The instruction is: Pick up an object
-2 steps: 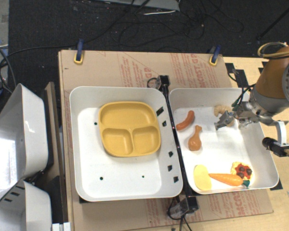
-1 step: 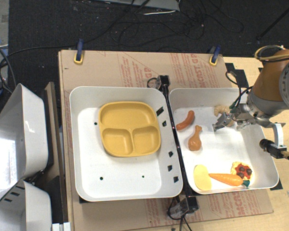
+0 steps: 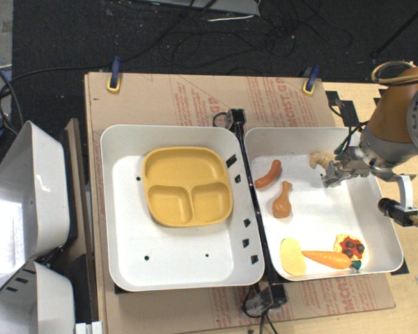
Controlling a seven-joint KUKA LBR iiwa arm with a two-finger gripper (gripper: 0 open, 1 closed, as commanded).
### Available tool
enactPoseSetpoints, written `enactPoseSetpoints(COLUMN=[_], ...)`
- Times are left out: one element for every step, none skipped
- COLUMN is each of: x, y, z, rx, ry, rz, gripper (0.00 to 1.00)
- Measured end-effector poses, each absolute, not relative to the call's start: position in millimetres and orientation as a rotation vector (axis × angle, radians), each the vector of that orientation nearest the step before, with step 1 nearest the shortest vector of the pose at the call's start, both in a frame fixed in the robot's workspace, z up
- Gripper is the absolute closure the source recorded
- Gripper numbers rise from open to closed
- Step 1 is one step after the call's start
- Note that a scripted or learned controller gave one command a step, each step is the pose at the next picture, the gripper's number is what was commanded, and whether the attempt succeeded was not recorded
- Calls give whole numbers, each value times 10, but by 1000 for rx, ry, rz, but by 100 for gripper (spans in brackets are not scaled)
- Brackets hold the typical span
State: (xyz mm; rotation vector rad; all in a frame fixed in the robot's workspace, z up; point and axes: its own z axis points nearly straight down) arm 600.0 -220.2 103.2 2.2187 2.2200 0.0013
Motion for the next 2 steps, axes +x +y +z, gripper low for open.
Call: enactPoseSetpoints(x=[6040, 6024], y=[-2143, -2145], z=[1485, 2127], rx=[2213, 2212], ry=[2222, 2220], rz=[5, 5], gripper=[100, 100])
